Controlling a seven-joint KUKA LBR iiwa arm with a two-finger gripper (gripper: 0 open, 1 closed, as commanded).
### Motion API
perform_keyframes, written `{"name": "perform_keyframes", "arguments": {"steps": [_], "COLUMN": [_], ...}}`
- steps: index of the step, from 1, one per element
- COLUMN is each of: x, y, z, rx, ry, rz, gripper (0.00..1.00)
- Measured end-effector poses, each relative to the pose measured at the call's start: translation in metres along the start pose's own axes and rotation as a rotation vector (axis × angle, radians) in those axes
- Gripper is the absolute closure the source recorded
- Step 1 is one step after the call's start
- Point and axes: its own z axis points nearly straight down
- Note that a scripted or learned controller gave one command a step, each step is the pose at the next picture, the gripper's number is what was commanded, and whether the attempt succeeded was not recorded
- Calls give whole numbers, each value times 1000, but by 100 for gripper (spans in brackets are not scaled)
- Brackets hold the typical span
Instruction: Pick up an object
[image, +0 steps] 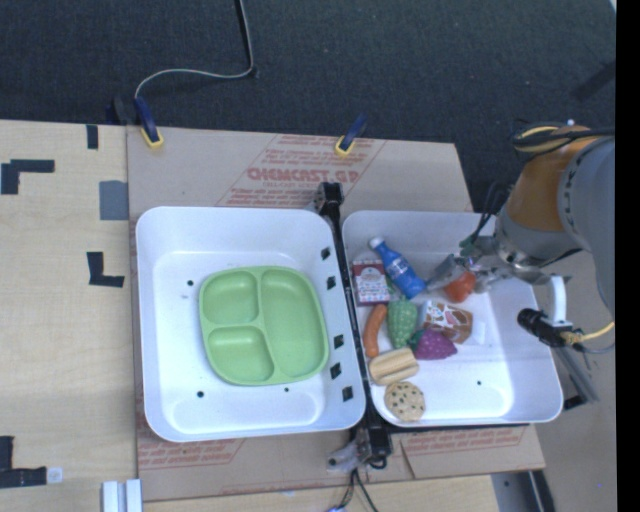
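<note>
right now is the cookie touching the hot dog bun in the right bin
Cannot tell. In the camera view the cookie lies just below the hot dog bun; their edges look to meet, but at this slant no plain contact or gap shows.

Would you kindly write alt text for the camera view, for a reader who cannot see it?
A grey arm's gripper reaches from the right into the right bin, beside an orange object and a heap of toy food including a blue bottle and a cookie. The left bin holds a green divided plate.
</note>
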Motion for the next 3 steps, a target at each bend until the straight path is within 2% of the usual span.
{"name": "perform_keyframes", "arguments": {"steps": [1, 2, 3], "x": [0, 58, 138], "y": [1, 58, 57], "z": [-11, -68, -97], "rx": [-1, 4, 6], "ry": [-1, 5, 6], "rz": [0, -1, -2], "gripper": [100, 100, 100]}}
